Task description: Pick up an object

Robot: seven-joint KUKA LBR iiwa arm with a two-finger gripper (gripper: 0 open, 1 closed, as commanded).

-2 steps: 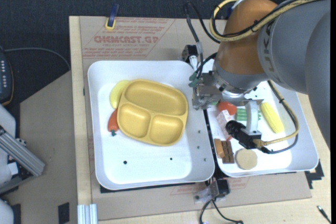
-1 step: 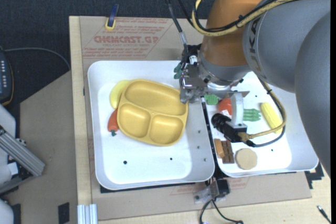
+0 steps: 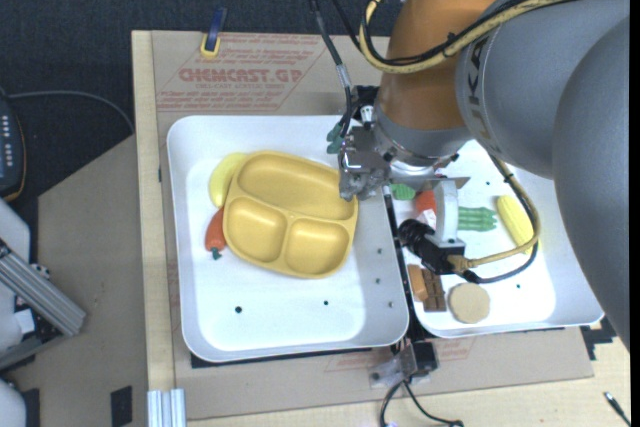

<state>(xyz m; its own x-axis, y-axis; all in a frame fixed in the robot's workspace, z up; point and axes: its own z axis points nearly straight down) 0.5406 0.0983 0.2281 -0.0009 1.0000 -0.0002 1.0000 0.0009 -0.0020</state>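
- The grey arm (image 3: 560, 115) with its orange band (image 3: 435, 50) reaches in from the right and covers much of the right bin's far half.
- The tabletop (image 3: 250, 65) is a brown board with red lettering; it carries two shallow white bins side by side.
- The left bin (image 3: 280, 315) sits toward the tabletop's left and middle; its near half is bare white.
- The right bin (image 3: 545, 295) sits against the left bin's right wall, toward the tabletop's right edge.
- A yellow sectioned tray (image 3: 290, 215), with three compartments, lies in the far half of the left bin, its right end close to the wall between the bins.
- The gripper (image 3: 355, 177) hangs over the far right part of the left bin, at the yellow sectioned tray's far right rim; whether it touches the tray, and whether it is apart or together, I cannot tell.
- A yellow corn cob (image 3: 515, 218) lies in the right bin near its right side, well apart from the gripper.
- A green toy vegetable (image 3: 478, 218) lies just left of the corn cob.
- A round tan biscuit (image 3: 468, 303) rests near the right bin's near edge.
- A brown bar (image 3: 430, 287) lies just left of the biscuit.
- An orange carrot (image 3: 215, 232) lies against the tray's left side.
- A blue and yellow clip (image 3: 212, 35) sits at the tabletop's far left edge.
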